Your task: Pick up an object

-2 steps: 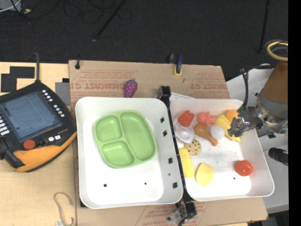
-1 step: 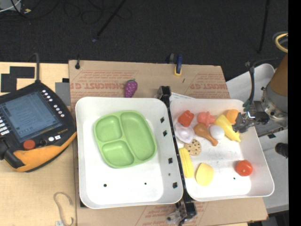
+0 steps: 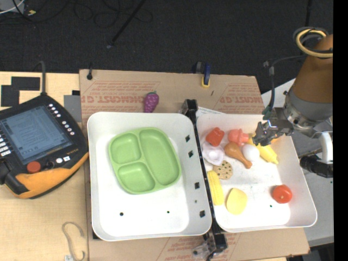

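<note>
The right bin (image 3: 296, 213) holds several toy foods: an orange-red pepper (image 3: 215, 136), a pink piece (image 3: 237, 135), a brown drumstick (image 3: 237, 153), a white egg (image 3: 250, 152), a yellow banana (image 3: 268, 154), a cookie (image 3: 223, 171), a corn cob (image 3: 215, 187), a pale yellow piece (image 3: 236, 201) and a red tomato (image 3: 281, 193). My gripper (image 3: 263, 135) hangs low over the bin's far right part, just above the banana and right of the pink piece. I see nothing held in it.
In the left bin (image 3: 103, 211) lies a green divided plate (image 3: 144, 160). A purple grape bunch (image 3: 151, 101) sits on the cardboard behind the bins. A teach pendant (image 3: 38, 140) rests at the far left. A black divider (image 3: 198, 162) runs between the bins.
</note>
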Motion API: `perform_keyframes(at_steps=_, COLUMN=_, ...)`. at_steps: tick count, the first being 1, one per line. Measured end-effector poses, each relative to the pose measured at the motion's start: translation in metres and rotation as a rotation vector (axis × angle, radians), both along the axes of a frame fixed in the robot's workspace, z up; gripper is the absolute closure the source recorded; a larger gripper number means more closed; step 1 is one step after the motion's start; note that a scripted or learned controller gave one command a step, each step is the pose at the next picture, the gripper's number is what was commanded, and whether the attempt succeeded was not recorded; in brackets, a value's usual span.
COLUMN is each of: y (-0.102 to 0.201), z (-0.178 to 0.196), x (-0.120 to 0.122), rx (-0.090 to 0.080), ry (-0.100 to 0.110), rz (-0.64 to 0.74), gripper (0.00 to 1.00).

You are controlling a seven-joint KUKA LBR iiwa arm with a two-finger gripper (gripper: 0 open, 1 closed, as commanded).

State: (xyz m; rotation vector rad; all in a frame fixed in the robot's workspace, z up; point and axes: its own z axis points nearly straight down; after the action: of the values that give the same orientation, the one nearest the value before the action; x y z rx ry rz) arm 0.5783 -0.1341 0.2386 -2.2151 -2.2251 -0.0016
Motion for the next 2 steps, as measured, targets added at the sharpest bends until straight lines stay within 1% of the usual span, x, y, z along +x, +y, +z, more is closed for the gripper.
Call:
perform_keyframes(at_steps=1, y=0.057, z=0.001, x=0.024, rx=0.000, ry=0.000, rz=0.001, gripper=1.00)
perform_keyframes(at_steps=2, y=0.096, z=-0.005, x=0.042, rx=-0.001, ry=0.001, rz=-0.001, gripper=1.00)
